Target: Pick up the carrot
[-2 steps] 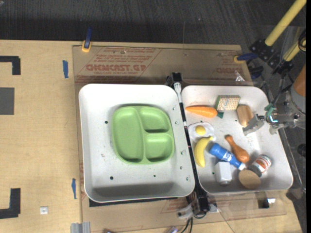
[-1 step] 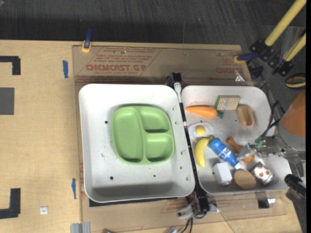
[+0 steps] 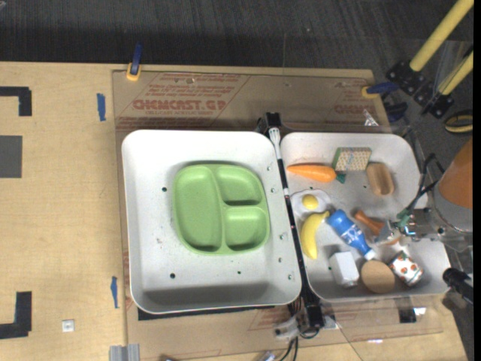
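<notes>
The carrot point(image 3: 312, 173) is orange with a green tip at its right end. It lies on its side at the back left of the right bin point(image 3: 409, 150), close to the wall shared with the left bin. My gripper point(image 3: 409, 224) hangs over the right side of that bin, well to the right of the carrot and nearer the front, apart from it. The arm's orange band point(image 3: 460, 179) shows at the frame's right edge.
The right bin also holds a speckled cracker point(image 3: 352, 159), a bread roll point(image 3: 379, 179), a fried egg point(image 3: 310, 201), a banana point(image 3: 310, 234), a blue bottle point(image 3: 349, 232), a white block point(image 3: 344, 265) and a brown potato point(image 3: 378, 275). A green divided plate point(image 3: 222, 205) lies in the left bin point(image 3: 143, 224).
</notes>
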